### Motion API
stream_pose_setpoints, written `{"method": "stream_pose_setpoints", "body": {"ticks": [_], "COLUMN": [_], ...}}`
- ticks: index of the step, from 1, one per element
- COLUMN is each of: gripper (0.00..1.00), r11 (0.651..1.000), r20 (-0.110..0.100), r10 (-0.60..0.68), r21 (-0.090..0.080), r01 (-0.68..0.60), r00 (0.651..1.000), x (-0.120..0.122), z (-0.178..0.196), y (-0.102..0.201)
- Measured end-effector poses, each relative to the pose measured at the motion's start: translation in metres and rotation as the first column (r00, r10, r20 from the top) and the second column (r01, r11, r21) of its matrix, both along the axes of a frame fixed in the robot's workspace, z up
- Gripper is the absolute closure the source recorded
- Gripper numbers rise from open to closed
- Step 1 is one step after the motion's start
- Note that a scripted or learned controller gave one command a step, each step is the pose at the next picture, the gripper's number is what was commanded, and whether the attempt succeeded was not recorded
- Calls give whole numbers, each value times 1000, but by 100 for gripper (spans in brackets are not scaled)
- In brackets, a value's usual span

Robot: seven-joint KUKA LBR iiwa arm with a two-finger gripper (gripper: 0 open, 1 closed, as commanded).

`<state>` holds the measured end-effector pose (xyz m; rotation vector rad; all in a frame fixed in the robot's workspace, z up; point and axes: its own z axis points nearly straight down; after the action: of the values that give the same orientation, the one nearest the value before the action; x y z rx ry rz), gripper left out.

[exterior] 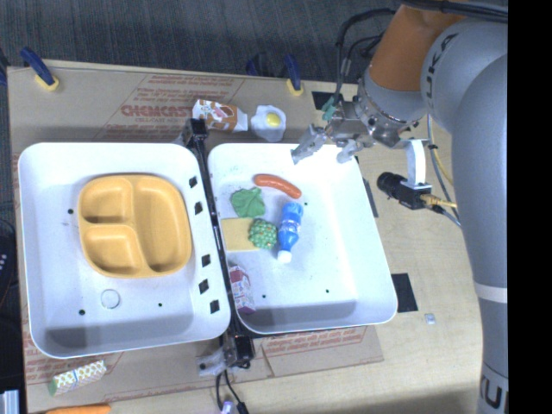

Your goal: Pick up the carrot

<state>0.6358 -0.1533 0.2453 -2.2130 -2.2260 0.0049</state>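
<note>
grey arm (470, 84) holds its gripper (326, 147), fingers spread and holding nothing, over the right bin (362, 266) above the carrot (276, 184).

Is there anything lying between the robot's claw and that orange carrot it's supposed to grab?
Nothing visible blocks it. The gripper hangs over the upper edge of the right bin, and the carrot lies just below and to its left on bare white floor. The blue bottle and green leaf toy sit on the carrot's far side from the gripper.

an orange object (82, 409) is cut off by the bottom edge.
</note>
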Motion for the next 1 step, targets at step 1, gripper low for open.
{"method": "stream_pose_setpoints", "body": {"ticks": [1], "gripper": [0], "r11": [1000], "r20": [-4], "r10": [-5], "r21": [1], "r01": [5], "r00": [1000], "x": [19], "z": [-141], "y": [47]}}
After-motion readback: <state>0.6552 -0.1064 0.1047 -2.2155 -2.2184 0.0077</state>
